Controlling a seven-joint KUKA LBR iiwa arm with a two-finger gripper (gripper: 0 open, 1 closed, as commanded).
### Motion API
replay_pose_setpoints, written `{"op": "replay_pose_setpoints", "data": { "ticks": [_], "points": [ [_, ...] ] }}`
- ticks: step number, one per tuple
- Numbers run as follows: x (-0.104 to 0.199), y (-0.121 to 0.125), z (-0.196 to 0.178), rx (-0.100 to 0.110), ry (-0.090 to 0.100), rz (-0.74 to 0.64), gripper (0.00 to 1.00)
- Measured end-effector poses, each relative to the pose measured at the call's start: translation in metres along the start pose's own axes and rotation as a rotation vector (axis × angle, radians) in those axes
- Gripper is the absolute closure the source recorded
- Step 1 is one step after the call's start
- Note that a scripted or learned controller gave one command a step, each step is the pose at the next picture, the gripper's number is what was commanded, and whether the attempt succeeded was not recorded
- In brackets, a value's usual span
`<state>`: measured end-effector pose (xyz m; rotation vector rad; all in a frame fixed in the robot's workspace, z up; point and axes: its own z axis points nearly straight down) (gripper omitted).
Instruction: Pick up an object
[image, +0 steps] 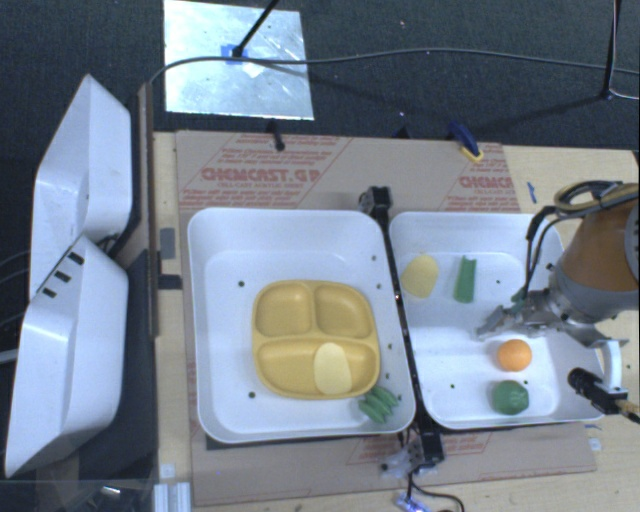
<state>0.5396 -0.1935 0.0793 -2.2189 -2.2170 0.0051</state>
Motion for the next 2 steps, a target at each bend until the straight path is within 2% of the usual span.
{"op": "replay_pose_setpoints", "data": {
  "ticks": [1, 2],
  "points": [
    [0.037, 0.059, -0.006, -0.008, -0.001, -0.006, 0.00],
    [0.034, 0.058, -0.016, -0.008, -0.002, -0.002, 1.00]
  ]
}}
